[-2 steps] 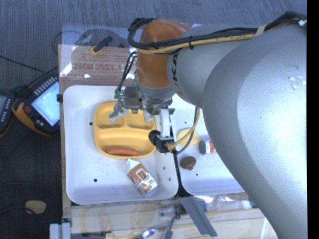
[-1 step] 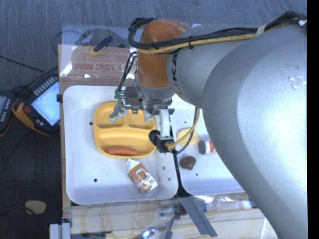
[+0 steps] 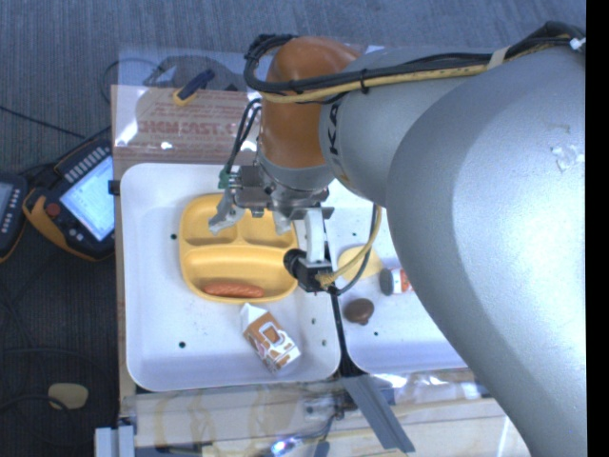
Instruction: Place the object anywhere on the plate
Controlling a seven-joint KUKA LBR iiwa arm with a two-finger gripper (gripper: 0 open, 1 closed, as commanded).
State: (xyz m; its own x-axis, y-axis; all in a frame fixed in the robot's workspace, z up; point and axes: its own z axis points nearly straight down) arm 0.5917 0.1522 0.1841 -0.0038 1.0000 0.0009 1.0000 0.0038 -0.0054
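The gripper [image 3: 252,220] hung over the far side of the yellow plate [image 3: 195,255], which sat in the left bin [image 3: 152,350]. Its two fingers [image 3: 221,221] stood wide apart, one over each of the plate's far compartments, with nothing between them. A reddish object [image 3: 228,288], long and low, lay in the plate's near compartment, inside the rim and apart from the gripper; this was judged to be the task's object, so the placing looked done or nearly so. A small carton [image 3: 270,340] lay on the bin floor just beside the plate's near edge, and a brown lump [image 3: 359,309] and a small can [image 3: 392,280] lay in the right bin [image 3: 409,355]. The step in hand looked like the retreat. It would be done well by lifting straight up, with the fingers left spread, before any sideways travel, so that no fingertip caught the divider or the rim and dragged the plate. A black cable [image 3: 303,269] hung from the wrist close to the plate's right edge, and whether it touched the rim could not be told, so a slow rise would make it less likely to snag and tip the plate or roll the object out. The arm should move off toward the right only once well above both bins.
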